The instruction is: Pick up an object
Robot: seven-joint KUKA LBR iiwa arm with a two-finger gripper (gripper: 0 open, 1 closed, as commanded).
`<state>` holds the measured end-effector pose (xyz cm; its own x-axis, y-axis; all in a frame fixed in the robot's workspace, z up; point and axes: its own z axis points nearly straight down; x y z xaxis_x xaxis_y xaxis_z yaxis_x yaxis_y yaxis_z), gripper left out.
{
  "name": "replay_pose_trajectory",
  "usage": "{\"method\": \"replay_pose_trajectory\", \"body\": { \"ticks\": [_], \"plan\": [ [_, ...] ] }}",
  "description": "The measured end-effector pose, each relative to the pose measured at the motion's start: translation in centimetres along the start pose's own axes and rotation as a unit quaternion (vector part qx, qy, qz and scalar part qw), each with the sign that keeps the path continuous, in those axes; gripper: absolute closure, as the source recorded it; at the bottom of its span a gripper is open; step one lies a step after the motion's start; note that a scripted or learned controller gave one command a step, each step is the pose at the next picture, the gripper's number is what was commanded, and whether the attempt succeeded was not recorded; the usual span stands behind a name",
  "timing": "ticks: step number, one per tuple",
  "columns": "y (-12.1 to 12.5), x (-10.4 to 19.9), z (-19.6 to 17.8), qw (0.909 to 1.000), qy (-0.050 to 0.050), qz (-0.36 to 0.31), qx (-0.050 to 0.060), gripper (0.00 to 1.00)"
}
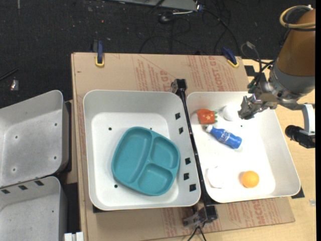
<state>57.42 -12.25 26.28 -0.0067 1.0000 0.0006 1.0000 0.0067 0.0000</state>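
- The claw [247, 111] hangs over the right bin [281, 149] at its 1 o'clock corner; whether it is wide or narrow cannot be told.
- A white object [229, 113] lies just beside it at 9 o'clock.
- A red object [205, 116], blue bottle [225, 137] and orange ball [249, 178] lie in that bin.
- A teal divided plate [146, 160] sits in the left bin [100, 134].

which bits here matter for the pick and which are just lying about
For the pick:
- gripper, over the right bin
- red object
- blue bottle
- orange ball
- white round object

Lying about:
- teal divided plate in the left bin
- clamps
- cables
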Motion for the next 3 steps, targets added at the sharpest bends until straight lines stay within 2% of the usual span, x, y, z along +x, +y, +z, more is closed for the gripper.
{"method": "replay_pose_trajectory", "body": {
  "ticks": [3],
  "plan": [
    [2.2,15.8,0.3,1.0000,0.000,-0.001,-0.001,1.00]
  ]
}}
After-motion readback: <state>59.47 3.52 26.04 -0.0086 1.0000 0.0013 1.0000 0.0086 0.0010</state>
